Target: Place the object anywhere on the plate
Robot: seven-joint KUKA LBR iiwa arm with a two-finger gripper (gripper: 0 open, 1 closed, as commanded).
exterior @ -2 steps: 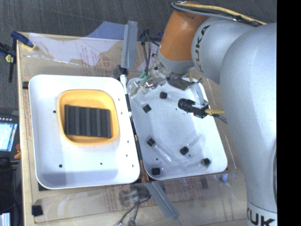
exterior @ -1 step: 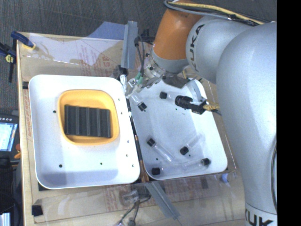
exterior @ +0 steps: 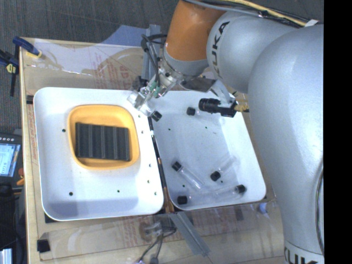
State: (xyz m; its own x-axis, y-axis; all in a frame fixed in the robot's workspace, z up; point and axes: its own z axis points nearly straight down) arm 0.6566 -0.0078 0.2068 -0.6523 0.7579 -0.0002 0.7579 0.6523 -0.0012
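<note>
The gripper (exterior: 147,95) sits at the top edge between the two bins, and I cannot tell how it is set or if it has anything. The yellow plate (exterior: 103,114) waits in the left bin (exterior: 55,202). Small clear, black-capped objects (exterior: 212,177) lie in the right bin (exterior: 242,147). Which is the task's thing I cannot tell. It is best to move slowly over the plate's middle and go low before letting go.

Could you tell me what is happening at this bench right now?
A grey KUKA arm reaches in over the two white bins. Its tool sits at the top of the divide between them. The left bin holds a yellow plate with a dark ribbed object on it. Clear tubes with black caps lie in the right bin.
</note>
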